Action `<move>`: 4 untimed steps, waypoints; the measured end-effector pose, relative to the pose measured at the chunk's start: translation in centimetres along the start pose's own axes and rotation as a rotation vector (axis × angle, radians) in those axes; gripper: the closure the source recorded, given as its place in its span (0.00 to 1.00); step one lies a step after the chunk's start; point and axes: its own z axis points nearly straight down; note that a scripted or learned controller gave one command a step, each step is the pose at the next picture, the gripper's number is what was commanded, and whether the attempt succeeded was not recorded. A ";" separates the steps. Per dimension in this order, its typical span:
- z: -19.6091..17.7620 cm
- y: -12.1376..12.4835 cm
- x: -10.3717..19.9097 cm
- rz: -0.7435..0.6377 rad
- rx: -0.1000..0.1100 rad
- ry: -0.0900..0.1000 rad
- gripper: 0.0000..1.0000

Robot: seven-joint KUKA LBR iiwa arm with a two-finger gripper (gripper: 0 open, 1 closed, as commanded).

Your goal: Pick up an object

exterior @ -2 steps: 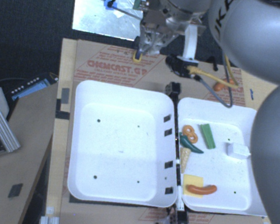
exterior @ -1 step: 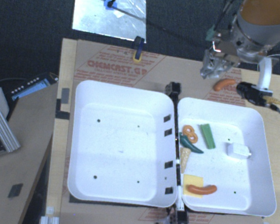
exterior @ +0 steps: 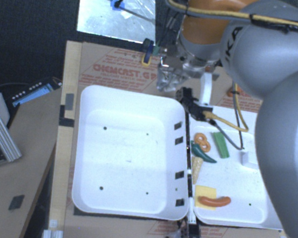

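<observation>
Metal two-finger gripper [exterior: 169,80] hangs beyond the bins' far rim, grip state unreadable, while the orange pretzel-shaped toy [exterior: 202,142] lies in the right white bin [exterior: 256,214], nearer the camera and rightward

The white bins [exterior: 127,156] look like smooth, faintly glossy plastic; beneath them lies matt brown printed cardboard [exterior: 117,71], and beyond it a shiny foil-like sheet [exterior: 117,8].

Bright, even overhead light; soft, slightly blurry.
</observation>
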 end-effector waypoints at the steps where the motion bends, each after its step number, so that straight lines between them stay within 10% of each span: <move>1: -1.7 0.0 -0.7 0.007 -0.003 -0.001 1.00; 2: -4.9 0.0 -8.0 0.014 -0.006 -0.004 1.00; 4: -13.0 0.1 9.7 0.000 -0.009 0.002 1.00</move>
